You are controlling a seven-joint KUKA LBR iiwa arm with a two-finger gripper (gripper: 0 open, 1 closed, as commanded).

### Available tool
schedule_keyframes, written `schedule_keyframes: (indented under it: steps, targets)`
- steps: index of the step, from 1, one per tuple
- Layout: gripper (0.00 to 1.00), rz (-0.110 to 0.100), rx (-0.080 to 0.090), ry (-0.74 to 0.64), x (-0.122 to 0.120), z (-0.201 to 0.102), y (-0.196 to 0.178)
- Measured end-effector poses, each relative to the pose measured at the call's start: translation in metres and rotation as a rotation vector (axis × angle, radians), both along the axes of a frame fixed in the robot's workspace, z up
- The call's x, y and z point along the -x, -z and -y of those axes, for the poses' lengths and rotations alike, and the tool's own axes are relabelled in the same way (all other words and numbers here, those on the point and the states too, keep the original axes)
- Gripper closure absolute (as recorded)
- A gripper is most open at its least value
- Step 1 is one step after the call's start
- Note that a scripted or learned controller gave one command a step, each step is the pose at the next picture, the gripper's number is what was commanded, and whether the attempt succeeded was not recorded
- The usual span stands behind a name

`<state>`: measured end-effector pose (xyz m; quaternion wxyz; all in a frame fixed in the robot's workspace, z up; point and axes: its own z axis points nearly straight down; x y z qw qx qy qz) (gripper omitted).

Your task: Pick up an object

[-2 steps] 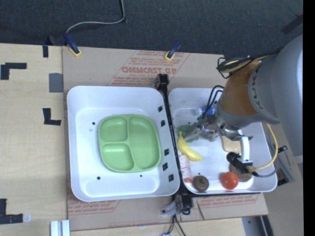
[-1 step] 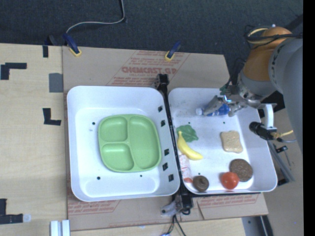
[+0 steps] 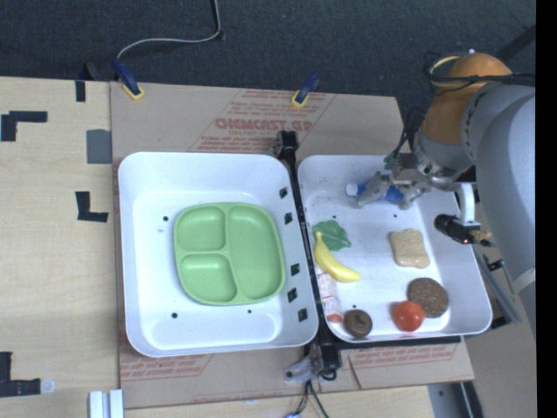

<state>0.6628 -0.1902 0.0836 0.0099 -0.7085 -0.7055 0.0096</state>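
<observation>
Tomato (image 3: 408, 315), cookies, banana (image 3: 335, 263) in right bin (image 3: 452, 327); green tray (image 3: 230, 252) in left; gripper (image 3: 376, 190) grip unclear.

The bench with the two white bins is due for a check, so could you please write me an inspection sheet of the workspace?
Surface: cardboard sheet under both bins, clamped at its far edge.
Job's things: right bin holds banana, green leaf piece, bread slice, brown cookie, tomato, chocolate doughnut, wrapped packet.
Clutter: green divided plate in left bin.
Grippers: gripper low over the right bin's far side.
Cables: white cable beyond the bench.
Surroundings: dark floor.
</observation>
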Motion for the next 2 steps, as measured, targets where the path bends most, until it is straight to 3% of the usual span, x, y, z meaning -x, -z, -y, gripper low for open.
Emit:
schedule_keyframes:
  steps: [1, 2]
  targets:
    - [0.00, 0.028, 0.003, -0.004, 0.055, 0.032, -0.054]
    - [0.00, 0.039, 0.007, -0.004, 0.102, 0.002, -0.006]
